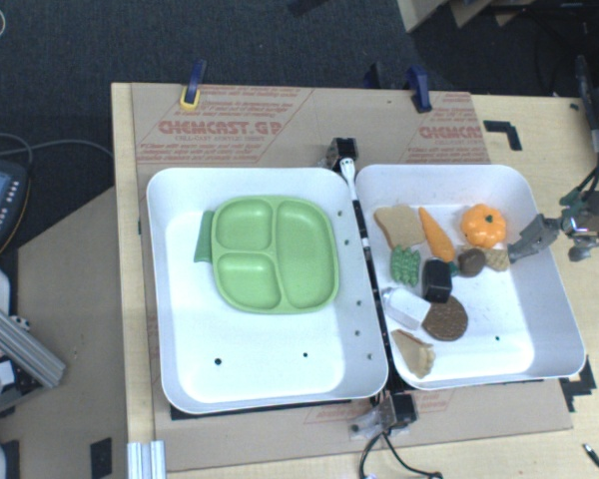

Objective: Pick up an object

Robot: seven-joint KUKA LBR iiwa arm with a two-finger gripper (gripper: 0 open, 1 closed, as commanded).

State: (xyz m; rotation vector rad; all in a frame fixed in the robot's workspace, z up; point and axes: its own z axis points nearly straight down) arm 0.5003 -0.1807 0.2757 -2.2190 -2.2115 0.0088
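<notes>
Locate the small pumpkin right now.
In the camera view, the small pumpkin sits in the right bin, near its upper right corner, just right of the carrot and above a brown ball.

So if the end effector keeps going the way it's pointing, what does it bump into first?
The end effector points left into the right bin. First in its line is probably the small tan piece, then the dark brown ball beside it. Its height above them is hard to judge, so it might pass over.

Green divided plate (276, 253) in left bin (175, 297).
</notes>
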